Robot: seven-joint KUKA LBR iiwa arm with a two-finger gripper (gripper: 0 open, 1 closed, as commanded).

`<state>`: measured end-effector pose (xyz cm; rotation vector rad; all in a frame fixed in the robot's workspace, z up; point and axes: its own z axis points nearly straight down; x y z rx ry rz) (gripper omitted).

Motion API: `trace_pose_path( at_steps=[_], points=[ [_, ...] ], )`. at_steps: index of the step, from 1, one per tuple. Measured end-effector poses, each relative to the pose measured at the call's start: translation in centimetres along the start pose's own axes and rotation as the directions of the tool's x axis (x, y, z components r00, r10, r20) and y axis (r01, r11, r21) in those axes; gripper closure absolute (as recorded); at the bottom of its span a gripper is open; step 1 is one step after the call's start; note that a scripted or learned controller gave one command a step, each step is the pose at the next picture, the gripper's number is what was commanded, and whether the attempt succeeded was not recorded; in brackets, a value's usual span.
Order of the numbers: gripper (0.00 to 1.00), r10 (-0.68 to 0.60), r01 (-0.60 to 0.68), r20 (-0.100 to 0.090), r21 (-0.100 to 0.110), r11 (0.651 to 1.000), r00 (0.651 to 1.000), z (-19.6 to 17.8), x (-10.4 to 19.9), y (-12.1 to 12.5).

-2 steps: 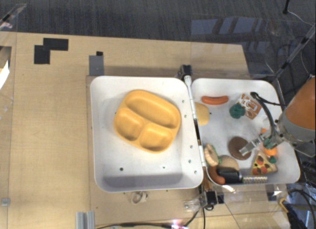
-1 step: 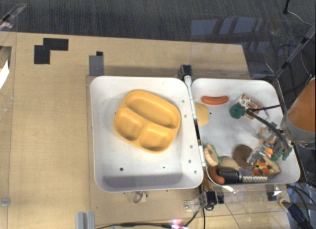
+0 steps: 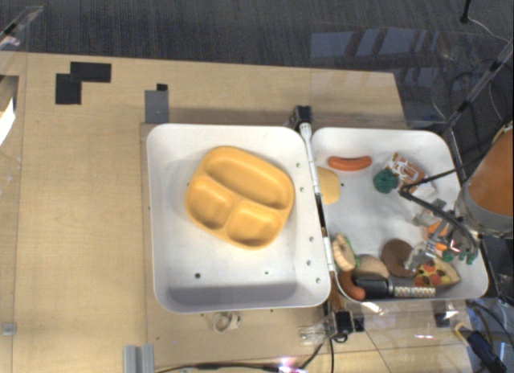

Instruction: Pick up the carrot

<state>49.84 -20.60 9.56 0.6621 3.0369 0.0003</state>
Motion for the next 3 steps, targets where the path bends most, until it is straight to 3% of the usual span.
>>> trace_pose_path(
  at_steps=[1,2,3],
  points=[
    [0.00,-0.350,0.350,-0.019,-0.002,0.937,0.936,-1.9,0.6,-0.3],
    [0.00,-0.536,0.536,-0.010,-0.002,0.844,0.844,0.2,-5.7,2.5],
    [0.00,-0.576,0.576,-0.001,0.001,0.817,0.817,0.1,-3.8,1.6]
  ],
)
